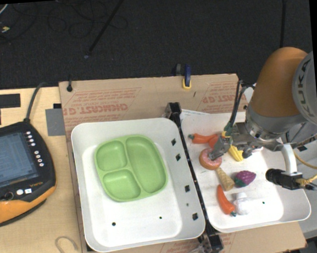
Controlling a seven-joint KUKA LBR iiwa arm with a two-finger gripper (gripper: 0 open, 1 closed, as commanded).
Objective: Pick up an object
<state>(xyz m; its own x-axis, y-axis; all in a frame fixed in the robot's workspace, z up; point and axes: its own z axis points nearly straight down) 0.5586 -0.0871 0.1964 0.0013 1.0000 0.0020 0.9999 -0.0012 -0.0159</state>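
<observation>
The right bin [290, 212] holds a cluster of toy food. A pink doughnut [210, 159] lies near its left wall, and the gripper [222, 147] hangs just above and beside it; whether its fingers are apart or together cannot be told from this angle, and nothing can be seen clamped between them. Above the doughnut lies an orange carrot [203, 138]. A yellow piece [236, 154] sits just right of the gripper, partly under the arm [281, 93]. Below the doughnut a tan cone [225, 179] points down toward a second, red-orange carrot [225, 201], with a small white item [241, 205] beside it. A purple fruit [244, 178] with a green tip lies right of the cone.

The arm's grey housing carries the letters "KUKA" in part, at the frame's right side.

The left bin [94, 211] holds a green divided tray [131, 167] with three compartments.

Both bins rest on a cardboard sheet [118, 102] printed in red, upside down; the words are too blurred to read with certainty. On the desk [30, 239] at left lies a control pendant [13, 171] with a lit screen and an orange underside.
</observation>
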